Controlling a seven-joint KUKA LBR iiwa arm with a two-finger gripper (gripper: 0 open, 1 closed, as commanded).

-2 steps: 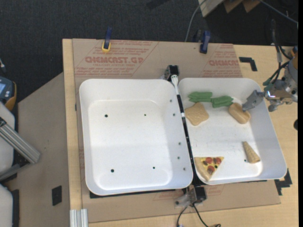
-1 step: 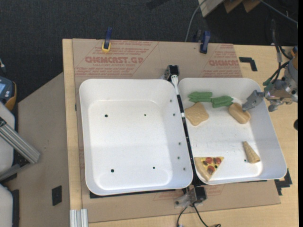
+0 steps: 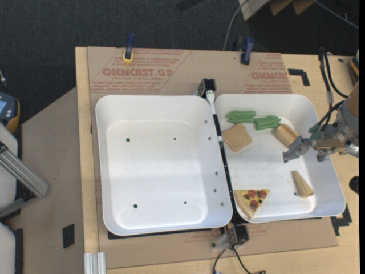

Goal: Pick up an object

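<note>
The right bin point(image 3: 268, 104) has all the stuff in it — two green pieces point(image 3: 241, 117) point(image 3: 267, 122) lying end to end near the far wall, a tan bread-slice shape point(image 3: 236, 137) just below them by the divider, a small light-brown block point(image 3: 286, 135) to the right of the greens, a cone-shaped wedge point(image 3: 302, 184) toward the near right corner and a pizza slice point(image 3: 252, 200) against the near wall. The jaws point(image 3: 305, 149) hang over the right side of that bin, just beside the brown block and above the cone — they look spread apart with nothing between them. The left bin point(image 3: 108, 153) sits right next to it, both on a cardboard-covered desk point(image 3: 171, 64).
</note>
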